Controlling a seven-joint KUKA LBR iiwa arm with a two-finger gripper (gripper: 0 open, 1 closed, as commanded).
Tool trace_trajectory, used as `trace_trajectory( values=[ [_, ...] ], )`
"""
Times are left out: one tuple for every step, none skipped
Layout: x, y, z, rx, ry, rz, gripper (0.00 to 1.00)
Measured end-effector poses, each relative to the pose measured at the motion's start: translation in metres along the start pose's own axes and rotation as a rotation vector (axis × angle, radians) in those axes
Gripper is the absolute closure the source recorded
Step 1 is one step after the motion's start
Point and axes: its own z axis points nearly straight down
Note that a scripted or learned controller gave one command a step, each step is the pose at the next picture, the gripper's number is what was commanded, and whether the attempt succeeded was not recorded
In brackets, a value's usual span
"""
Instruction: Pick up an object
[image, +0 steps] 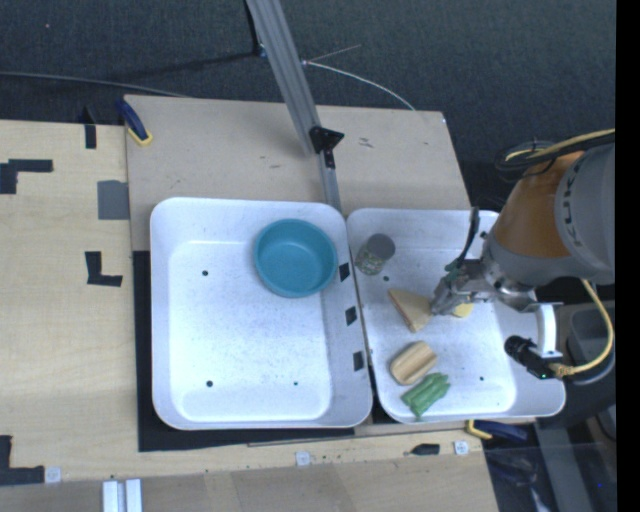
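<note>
My gripper (450, 297) hangs low in the right bin (490, 395), right beside a tan wedge (408, 307) and over a small yellow piece (462, 310). Below the wedge lies a tan bread-like block (411, 361), and a green vegetable-shaped piece (425, 393) rests near the bin's front. A grey cylinder (375, 253) stands at the bin's back left. A blue bowl (294, 257) sits at the back of the left bin (240, 380). The fingers are dark and too small to read.
A grey metal pole (296, 88) slants down from the top toward the divide between the bins. Cables and a black fitting (530, 357) hang off the arm at the right bin's right rim.
</note>
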Motion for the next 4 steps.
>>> trace_trajectory(
  values=[
    [-0.01,0.002,-0.052,0.015,-0.002,0.003,1.0],
    [-0.008,0.001,-0.114,0.013,-0.002,0.002,1.0],
    [-0.007,0.001,-0.121,0.018,0.0,0.003,1.0],
    [0.046,-0.001,-0.121,0.019,0.001,-0.002,1.0]
  ],
)
